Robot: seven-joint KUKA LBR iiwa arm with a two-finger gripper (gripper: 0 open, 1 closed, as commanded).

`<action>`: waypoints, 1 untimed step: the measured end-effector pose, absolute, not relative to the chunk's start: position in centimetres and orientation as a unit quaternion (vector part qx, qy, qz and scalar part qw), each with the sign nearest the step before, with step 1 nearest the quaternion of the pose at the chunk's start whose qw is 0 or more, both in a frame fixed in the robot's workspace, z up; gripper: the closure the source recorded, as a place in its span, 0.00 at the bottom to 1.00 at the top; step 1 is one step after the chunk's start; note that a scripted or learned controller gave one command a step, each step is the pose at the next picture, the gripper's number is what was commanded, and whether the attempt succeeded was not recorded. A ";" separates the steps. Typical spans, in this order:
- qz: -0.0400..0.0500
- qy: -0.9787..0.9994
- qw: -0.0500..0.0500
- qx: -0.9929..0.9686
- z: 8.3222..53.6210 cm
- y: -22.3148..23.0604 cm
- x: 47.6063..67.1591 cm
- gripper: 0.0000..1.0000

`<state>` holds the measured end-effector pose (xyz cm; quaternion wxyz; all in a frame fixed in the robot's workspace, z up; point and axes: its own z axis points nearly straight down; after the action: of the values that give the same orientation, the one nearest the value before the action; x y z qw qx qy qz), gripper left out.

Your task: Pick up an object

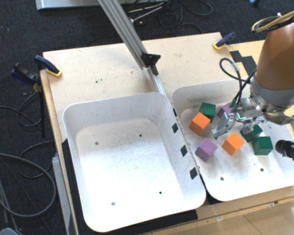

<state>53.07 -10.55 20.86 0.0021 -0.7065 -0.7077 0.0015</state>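
Observation:
Several small blocks lie in the right bin [258, 179]. An orange block [199, 122] and a dark green block [208, 110] sit near the bin's back left. A purple block [206, 149] and a second orange block [232, 143] lie nearer the middle. Two more green blocks [262, 145] rest to the right, under the wrist. A small purple piece [224, 111] peeks out just behind the gripper. My gripper [223, 125] hangs low over the bin between the two orange blocks, and nothing shows between its fingers.
The left bin [86, 152] stands beside the right one, sharing a middle wall. A slanted metal rail [120, 24] runs from the back down to the bins' junction. The arm's bulky orange and grey body [287, 68] covers the right bin's far right side.

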 end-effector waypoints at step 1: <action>0.000 -0.707 0.000 -0.707 21.1 -10.6 53.2 0.00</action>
<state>53.16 -10.58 21.07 0.0001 -0.7073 -0.7069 0.0000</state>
